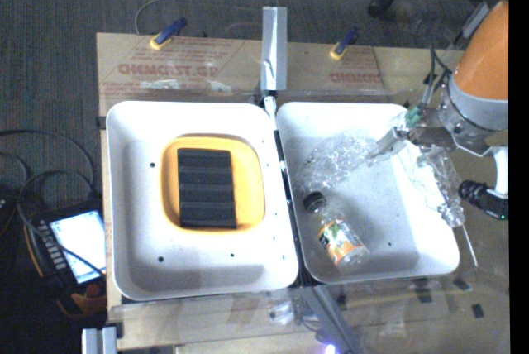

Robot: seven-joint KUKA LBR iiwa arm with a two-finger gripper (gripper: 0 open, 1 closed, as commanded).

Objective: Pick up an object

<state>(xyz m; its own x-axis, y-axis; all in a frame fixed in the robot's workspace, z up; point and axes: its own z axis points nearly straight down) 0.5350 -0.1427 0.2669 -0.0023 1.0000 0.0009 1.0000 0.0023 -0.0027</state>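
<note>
With the bottle (335, 235) lying in the right bin (430, 257) near its front, the arm (483, 71) is hovering at the bin's right rim, its jaws' state unreadable, needing a centred descent across the body.

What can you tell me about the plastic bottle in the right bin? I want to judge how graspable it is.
The plastic bottle is clear, crinkled-looking plastic with a dark cap and a label in orange, green and white around its lower body. It lies on its side on the floor of the right bin, cap toward the bins' shared wall, base toward the near rim. A clear crumpled plastic sheet lies just beyond the cap; whether they touch is unclear. Nothing grips it.
</note>
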